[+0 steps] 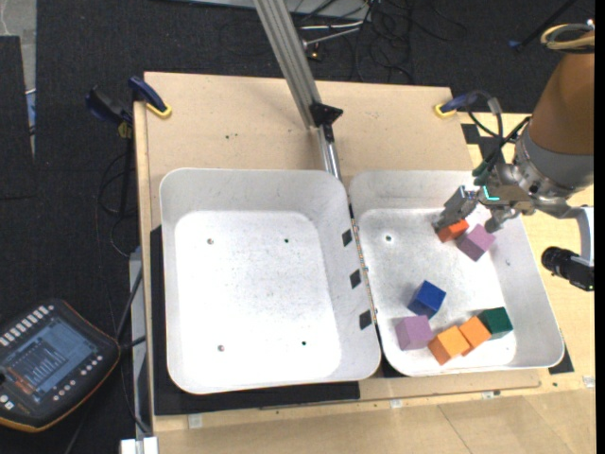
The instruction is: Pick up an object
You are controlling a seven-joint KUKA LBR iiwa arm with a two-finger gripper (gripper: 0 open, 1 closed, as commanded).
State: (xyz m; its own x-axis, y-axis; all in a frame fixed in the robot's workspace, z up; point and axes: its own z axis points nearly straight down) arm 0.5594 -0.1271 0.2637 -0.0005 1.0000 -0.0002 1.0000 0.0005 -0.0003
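My gripper hangs over the upper part of the right bin, open, its two fingers spread wide. A small orange block lies right by the left finger, and a purple block sits just below the gap between the fingers. Neither block is clamped. Lower in the same bin lie a blue cube, a purple cube, two orange cubes side by side, and a green cube.
The left bin stands beside the right one. A slanted metal pole ends at the bins' shared rim. Clamps grip the board's back corners. A teach pendant lies at the lower left.
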